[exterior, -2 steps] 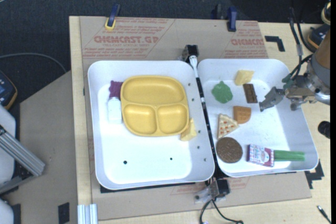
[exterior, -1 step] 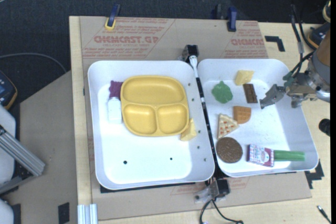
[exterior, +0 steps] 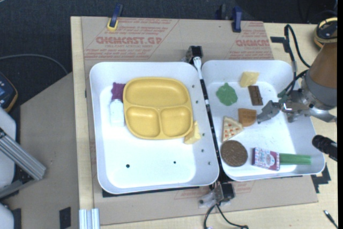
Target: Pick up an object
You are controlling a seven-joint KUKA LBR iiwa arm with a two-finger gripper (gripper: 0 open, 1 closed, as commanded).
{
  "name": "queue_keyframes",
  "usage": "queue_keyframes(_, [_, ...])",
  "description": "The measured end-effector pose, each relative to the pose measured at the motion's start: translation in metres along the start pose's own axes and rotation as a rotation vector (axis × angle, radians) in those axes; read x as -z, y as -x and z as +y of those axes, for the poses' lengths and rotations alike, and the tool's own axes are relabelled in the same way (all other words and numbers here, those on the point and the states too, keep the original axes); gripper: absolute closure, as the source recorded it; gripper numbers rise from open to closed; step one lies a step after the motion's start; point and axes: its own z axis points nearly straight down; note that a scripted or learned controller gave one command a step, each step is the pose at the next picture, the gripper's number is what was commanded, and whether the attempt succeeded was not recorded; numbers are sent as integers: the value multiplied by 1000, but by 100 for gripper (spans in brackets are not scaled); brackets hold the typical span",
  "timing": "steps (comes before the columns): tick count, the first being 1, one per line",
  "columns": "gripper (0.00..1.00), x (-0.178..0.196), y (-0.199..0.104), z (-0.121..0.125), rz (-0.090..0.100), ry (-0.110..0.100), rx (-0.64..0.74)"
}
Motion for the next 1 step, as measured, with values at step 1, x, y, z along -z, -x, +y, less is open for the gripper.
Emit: queue_keyframes(1, [0,-44,-3,3,0,2,1])
